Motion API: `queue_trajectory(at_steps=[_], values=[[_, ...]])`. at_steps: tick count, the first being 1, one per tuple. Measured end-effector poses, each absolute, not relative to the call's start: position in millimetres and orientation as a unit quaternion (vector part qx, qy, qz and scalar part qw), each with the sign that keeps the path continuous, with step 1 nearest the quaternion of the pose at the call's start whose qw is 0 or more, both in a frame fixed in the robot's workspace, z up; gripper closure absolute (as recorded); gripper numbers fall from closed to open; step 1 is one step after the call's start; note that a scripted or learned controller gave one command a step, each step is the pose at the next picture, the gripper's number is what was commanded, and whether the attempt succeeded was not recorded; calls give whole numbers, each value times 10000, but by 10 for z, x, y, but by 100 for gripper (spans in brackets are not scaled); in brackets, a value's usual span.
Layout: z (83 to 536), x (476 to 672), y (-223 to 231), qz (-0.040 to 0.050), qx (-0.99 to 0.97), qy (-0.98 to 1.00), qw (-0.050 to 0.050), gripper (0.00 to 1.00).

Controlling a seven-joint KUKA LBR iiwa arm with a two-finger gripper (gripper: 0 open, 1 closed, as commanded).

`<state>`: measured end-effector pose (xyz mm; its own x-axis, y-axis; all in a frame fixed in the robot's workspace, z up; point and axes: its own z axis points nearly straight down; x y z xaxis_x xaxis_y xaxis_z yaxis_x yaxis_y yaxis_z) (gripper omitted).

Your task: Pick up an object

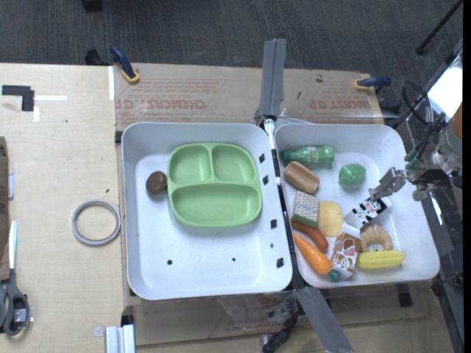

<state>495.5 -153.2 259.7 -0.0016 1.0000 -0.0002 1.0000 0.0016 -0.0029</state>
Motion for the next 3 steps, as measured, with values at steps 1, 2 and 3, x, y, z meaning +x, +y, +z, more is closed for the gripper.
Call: queue_trajectory(at_steps=[1,2,3], values=[[1264,4767,-1371,10,-7040,-7102,17,0],[1208,4770,-1425,6,-6970,-7171,11,0],[905,5237,-1226,10,-6819,-7315,9,0]])
